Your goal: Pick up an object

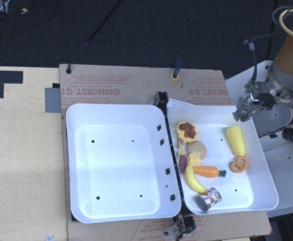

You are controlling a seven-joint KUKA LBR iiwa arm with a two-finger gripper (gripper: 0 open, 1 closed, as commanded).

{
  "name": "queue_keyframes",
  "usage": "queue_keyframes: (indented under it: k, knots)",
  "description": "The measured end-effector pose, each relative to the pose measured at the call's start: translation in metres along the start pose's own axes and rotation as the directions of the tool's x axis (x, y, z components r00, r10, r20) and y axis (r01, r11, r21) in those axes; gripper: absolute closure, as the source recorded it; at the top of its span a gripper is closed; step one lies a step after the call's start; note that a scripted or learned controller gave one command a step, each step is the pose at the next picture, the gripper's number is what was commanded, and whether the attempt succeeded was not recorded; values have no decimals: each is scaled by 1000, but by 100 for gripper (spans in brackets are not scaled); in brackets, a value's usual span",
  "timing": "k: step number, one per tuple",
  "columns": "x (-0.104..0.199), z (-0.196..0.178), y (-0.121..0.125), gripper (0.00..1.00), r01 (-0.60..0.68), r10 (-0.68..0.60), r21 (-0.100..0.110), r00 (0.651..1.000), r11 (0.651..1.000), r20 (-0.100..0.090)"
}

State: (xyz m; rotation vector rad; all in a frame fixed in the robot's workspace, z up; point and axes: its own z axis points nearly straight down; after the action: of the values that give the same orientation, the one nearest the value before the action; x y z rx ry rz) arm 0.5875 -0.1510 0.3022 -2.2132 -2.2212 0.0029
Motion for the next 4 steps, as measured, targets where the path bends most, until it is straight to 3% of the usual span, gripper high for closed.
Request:
queue_keyframes:
  k: [1, 2, 3, 4]
  knots:
    - [-56, 166, 17, 100, -5, 5, 10, 1000, 1000, 1]
    - [-61, 216, -4, 100, -3, 3, -3, 1000, 1000, 1]
    - [-63, 214, -92, 100, -6, 6, -2, 1000, 1000, 2]
    - [-63, 214, -58, 100, -3, 3, -5, 1000, 1000, 3]
